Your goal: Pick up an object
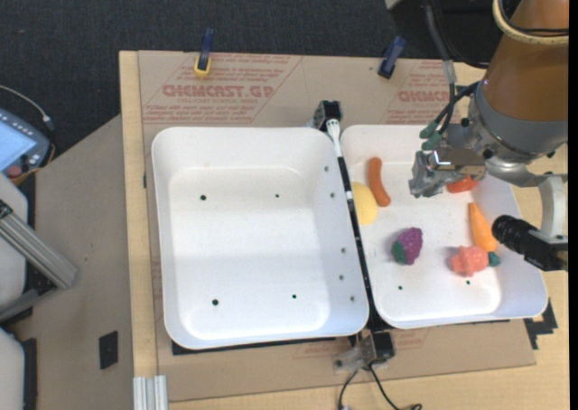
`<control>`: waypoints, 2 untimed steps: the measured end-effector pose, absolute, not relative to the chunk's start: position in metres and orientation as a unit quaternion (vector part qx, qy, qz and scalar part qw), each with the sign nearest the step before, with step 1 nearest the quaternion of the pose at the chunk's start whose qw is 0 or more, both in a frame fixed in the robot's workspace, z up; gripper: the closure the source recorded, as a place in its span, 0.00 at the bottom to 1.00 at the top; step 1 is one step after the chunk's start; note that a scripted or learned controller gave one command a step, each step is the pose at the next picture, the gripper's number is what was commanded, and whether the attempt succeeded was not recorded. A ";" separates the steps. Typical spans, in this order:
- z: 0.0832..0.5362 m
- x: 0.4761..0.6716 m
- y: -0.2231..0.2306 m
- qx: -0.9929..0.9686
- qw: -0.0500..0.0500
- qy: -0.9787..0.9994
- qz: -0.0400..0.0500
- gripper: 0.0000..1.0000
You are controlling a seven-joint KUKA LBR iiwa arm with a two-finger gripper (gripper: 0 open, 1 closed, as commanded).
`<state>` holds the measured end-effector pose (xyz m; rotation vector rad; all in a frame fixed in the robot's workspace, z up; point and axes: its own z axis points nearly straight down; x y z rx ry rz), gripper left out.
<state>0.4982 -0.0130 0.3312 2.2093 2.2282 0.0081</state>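
In the right bin [397, 307], right of frame centre, an orange sausage-shaped toy [378, 181] lies lengthwise from upper left to lower right, beside the gripper [432, 177], its grip unclear.

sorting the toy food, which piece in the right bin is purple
The bunch of grapes, mid-bin; the pieces around it are orange, yellow, red or pink.
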 end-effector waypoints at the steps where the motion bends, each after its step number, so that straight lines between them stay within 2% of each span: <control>1: 0.413 0.480 0.059 0.703 0.002 0.711 0.005 1.00; 2: 0.493 0.480 0.081 0.706 0.003 0.708 0.005 1.00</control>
